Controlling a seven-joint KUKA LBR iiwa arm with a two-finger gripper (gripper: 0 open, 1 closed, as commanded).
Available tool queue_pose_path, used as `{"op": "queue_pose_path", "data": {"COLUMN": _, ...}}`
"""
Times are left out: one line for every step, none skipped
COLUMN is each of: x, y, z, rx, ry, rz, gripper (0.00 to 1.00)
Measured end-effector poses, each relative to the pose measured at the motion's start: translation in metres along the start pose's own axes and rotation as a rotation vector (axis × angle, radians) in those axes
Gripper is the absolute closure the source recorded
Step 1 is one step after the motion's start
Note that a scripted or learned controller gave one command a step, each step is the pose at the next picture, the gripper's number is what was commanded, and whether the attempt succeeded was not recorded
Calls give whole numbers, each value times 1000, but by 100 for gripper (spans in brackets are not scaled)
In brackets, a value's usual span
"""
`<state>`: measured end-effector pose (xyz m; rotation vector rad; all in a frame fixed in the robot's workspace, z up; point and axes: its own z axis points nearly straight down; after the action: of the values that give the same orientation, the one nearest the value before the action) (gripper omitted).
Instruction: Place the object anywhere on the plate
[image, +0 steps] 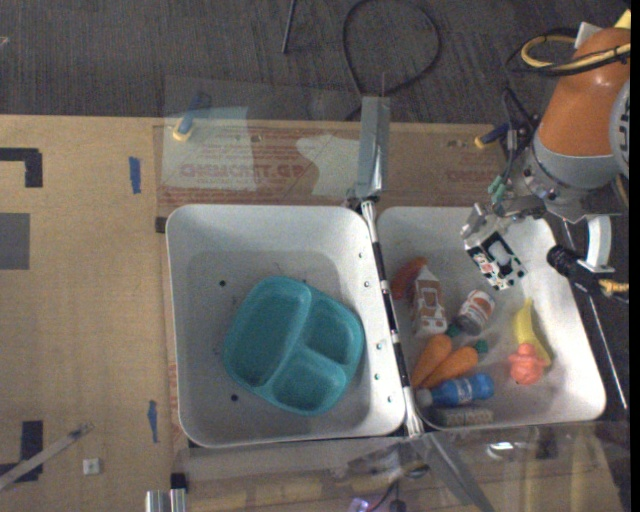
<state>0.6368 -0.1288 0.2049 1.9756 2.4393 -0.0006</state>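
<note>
Two white bins: left bin (190, 250), right bin (590, 390). One teal plate (292, 344), left bin. Two carrots (447, 362), one banana (530, 330), one bottle (460, 390), below-left of the gripper (493, 252); jaw state: cannot tell.

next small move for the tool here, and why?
Probably lower the tool toward the small bottle just below it. It sits high in the right bin with no item seen in it, and the teal plate in the left bin has nothing on it.
</note>
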Motion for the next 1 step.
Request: {"op": "queue_pose_path", "data": {"x": 0, "y": 1, "z": -11, "rx": -5, "ry": -3, "rz": -1, "gripper": 100}}
